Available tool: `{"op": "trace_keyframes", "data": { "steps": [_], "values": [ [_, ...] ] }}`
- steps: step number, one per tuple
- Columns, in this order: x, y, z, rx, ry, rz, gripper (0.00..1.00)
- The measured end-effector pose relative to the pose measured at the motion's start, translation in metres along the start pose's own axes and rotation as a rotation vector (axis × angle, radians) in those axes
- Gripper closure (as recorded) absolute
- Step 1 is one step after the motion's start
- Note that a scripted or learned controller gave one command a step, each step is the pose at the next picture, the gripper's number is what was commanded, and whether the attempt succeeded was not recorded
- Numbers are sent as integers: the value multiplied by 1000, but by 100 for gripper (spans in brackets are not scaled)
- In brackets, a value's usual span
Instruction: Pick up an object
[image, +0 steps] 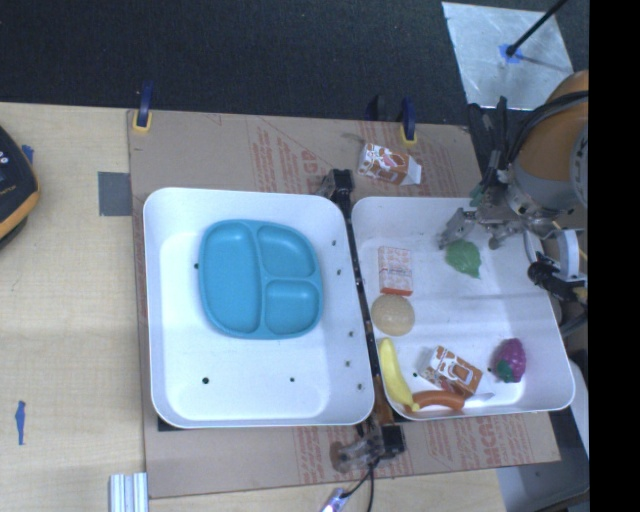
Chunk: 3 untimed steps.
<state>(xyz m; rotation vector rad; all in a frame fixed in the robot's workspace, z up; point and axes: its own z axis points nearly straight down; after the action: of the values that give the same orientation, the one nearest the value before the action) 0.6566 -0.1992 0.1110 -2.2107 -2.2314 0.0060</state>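
Your arm comes in from the far right, its orange band at the frame's right edge and the wrist angled down over the far part of the right bin (560, 330). The gripper (468, 236) has its fingers spread wide, straddling the top of a green object (464, 259) that lies on the bin floor just below it; nothing is pinched. Nearer you lie a banana (394, 375), a carton (452, 370) and a purple fruit (509, 360).
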Motion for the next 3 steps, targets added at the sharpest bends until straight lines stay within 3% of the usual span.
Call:
{"op": "trace_keyframes", "data": {
  "steps": [1,2,3],
  "values": [
    [11,-1,19,1,2,4,0],
    [105,1,19,-1,1,3,0],
    [88,-40,-58,-1,1,6,0]
  ]
}}
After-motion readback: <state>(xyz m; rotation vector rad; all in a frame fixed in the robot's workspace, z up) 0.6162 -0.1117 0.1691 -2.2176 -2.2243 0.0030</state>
